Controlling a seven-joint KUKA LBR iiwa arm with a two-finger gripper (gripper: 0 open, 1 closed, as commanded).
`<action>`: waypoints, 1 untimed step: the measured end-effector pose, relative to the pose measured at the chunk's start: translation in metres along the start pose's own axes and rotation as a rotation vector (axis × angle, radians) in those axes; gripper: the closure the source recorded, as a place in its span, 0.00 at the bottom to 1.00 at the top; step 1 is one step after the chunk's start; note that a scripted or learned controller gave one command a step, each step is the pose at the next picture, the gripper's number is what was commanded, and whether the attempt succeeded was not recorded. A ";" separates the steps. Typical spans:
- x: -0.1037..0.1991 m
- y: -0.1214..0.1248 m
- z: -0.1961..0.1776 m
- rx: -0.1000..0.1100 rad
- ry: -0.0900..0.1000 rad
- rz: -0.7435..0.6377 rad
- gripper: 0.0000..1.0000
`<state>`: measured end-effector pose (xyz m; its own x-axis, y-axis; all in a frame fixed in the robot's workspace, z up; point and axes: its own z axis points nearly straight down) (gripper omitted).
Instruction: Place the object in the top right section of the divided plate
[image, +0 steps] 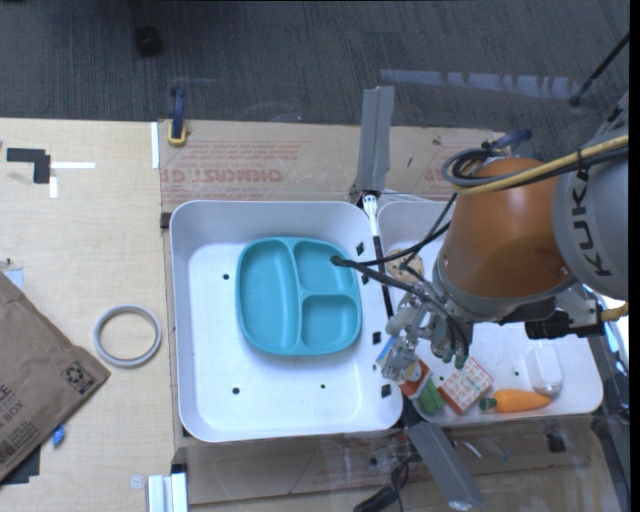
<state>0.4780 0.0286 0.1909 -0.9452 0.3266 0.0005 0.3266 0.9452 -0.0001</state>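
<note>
In the right white bin (590, 395), near its left wall: small colourful toy items (455, 385) and an orange plastic carrot (522, 401), under the metal gripper (428, 345). Grip state impossible to tell. Apparently picking; nothing visibly held. Next: secure one piece, lift, cross to the teal divided plate (298, 296), top right section.
</note>
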 end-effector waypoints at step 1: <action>-0.047 -0.031 0.000 0.000 -0.002 -0.060 1.00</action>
<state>0.5117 -0.0162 0.1911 -0.9630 0.2696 -0.0011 0.2696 0.9630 0.0002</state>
